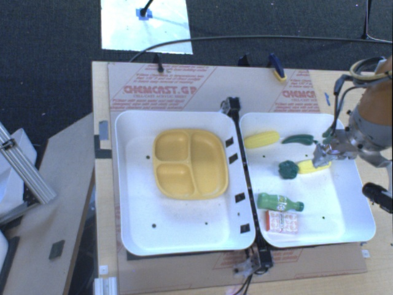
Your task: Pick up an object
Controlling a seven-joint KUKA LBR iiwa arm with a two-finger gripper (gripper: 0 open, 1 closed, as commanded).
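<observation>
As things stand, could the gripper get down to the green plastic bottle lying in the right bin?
Probably yes. The green plastic bottle lies uncovered, apart from the red-and-white carton beside it, and the gripper sits in the same white bin, near the small yellow piece.

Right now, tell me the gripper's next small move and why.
Probably a short descent. The gripper sits at the right end of the small yellow piece in the right bin, beside the green broccoli-like toy, and nothing looks lifted yet.
</observation>
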